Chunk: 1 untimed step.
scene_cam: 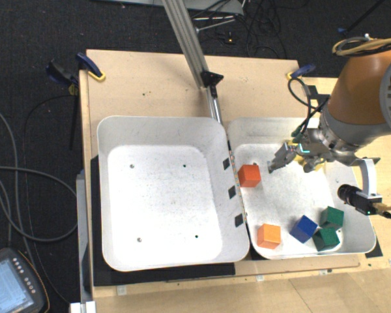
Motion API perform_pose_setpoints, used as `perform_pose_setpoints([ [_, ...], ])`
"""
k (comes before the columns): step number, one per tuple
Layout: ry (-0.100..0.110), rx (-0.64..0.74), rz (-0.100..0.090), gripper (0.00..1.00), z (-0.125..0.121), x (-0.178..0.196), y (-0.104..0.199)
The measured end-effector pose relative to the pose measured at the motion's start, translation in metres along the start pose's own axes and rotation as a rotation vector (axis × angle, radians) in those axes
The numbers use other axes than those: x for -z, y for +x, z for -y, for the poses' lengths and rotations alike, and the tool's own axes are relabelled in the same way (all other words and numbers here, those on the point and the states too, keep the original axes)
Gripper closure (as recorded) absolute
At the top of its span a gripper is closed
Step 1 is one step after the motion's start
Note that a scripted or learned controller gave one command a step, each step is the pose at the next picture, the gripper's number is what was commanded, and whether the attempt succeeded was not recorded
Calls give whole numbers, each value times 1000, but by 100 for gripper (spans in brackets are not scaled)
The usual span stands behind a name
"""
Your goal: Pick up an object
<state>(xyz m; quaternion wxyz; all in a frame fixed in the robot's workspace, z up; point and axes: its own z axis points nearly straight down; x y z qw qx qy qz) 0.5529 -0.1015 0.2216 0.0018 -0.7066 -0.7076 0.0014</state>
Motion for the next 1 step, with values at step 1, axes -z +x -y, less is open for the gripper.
perform_pose_setpoints([
  [1,-4,-1,1,0,-1,2,0],
])
